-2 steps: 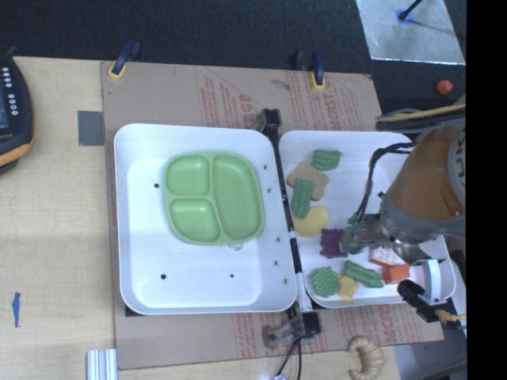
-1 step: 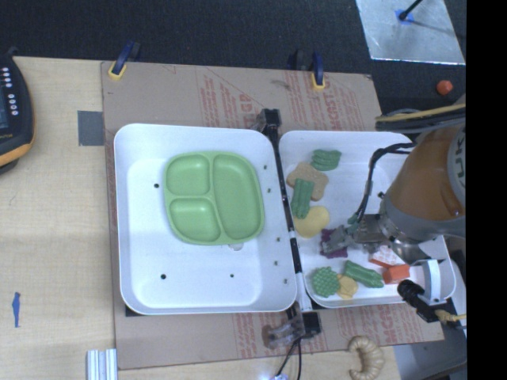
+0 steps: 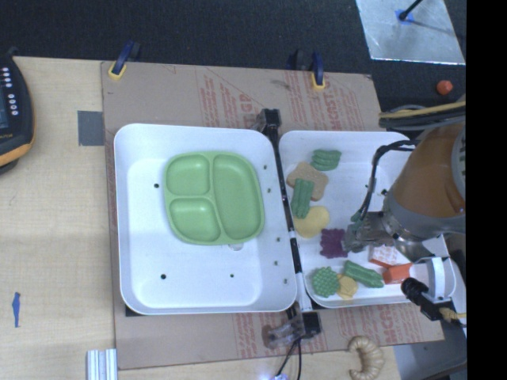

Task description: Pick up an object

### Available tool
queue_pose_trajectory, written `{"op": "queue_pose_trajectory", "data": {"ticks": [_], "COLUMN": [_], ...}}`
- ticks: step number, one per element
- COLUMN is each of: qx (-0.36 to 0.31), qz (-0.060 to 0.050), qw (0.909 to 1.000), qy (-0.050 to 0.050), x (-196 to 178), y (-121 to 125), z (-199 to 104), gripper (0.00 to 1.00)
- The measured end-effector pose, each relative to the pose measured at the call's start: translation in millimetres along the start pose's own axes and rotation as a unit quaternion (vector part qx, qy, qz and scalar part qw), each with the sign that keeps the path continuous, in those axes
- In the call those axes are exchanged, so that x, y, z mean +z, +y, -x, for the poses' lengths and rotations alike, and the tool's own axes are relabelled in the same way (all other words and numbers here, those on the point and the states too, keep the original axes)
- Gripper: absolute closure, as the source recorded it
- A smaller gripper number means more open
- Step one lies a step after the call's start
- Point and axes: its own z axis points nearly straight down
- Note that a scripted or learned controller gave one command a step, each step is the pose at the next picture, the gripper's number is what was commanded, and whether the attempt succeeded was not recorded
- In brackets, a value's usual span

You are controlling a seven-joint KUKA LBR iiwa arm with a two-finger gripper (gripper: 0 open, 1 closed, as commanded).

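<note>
Beside purple toy (image 3: 333,242), claw (image 3: 363,236).

We see red printed lettering running in strips along cardboard sheet (image 3: 238,93) under both bins, above left bin and along lower right edge; letters too small and blurred, we cannot read them. Dark handheld device (image 3: 12,109) at left bench edge shows rows of small light buttons, markings unreadable. We find no readable label, brand or number on bins, green divided plate or toy pieces
</note>
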Motion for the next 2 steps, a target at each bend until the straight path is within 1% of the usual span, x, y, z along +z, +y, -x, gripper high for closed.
{"op": "queue_pose_trajectory", "data": {"ticks": [1,2], "qx": [-0.001,0.0], "qz": [0.0,0.003], "qw": [1.0,1.0], "qy": [0.0,-0.001], "x": [0,21], "y": [0,23], "z": [0,-13], "gripper": [0.0,0.0]}}
